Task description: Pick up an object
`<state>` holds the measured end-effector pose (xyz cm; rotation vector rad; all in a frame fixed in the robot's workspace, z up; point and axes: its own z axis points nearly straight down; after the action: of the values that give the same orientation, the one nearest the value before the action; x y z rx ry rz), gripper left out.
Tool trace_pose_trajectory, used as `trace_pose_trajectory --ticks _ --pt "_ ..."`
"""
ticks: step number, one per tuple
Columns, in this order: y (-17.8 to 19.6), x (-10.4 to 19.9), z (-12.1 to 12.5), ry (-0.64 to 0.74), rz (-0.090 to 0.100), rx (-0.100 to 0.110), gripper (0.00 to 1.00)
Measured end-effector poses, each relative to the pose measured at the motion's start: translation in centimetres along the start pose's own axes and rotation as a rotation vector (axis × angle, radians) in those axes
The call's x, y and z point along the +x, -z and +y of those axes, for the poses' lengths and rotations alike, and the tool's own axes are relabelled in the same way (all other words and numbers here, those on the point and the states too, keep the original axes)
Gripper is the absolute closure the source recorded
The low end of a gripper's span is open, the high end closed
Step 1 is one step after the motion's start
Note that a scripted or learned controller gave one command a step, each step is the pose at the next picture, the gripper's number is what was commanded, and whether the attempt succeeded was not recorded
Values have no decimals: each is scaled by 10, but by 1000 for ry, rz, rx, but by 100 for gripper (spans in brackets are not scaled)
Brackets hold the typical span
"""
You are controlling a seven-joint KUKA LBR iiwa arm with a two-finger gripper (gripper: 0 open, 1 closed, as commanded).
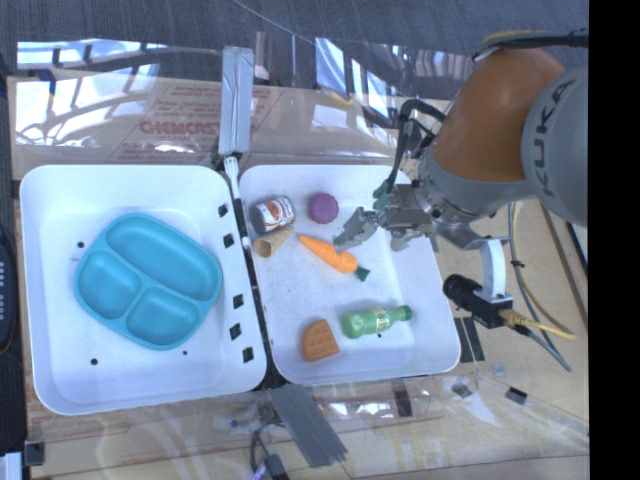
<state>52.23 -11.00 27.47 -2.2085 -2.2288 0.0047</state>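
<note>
**Carrot lies closest to the gripper, just off toward eight o'clock**

Carrot (329, 253) is the likeliest thing to be picked: a toy one, orange with a green tip, lying flat near the middle of the right bin (425, 353). Its long axis runs from ten o'clock, the narrow orange end, to four o'clock, the green end. The gripper (362, 226) hangs over the bin's upper right part, and the carrot sits just beside it toward eight o'clock, apart from it, with nothing between the fingers (350, 234). The fingers look spread, so I judge the jaws released and holding nothing.

Other candidates stand further off: a purple ball (322, 207) at ten o'clock from the gripper, a small can (272, 213) lying beyond it at nine o'clock, an ice-cream cone (271, 241) below the can, a green bottle (375, 320) at six o'clock, and an orange biscuit (320, 340) at seven o'clock.

A short shift down and left, with the fingers straddling the carrot across its width, is what the next move seems to need. The left bin (40, 268) holds a blue divided plate (148, 280).
</note>
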Motion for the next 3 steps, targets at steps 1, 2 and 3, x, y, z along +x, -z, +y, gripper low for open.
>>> trace_pose_trajectory --ticks 1,2,3 --pt "-173 -53 27 -164 0 7 0" --pt "-183 -83 101 -350 0 -2 0" --pt "-183 -6 122 -778 3 -2 0"
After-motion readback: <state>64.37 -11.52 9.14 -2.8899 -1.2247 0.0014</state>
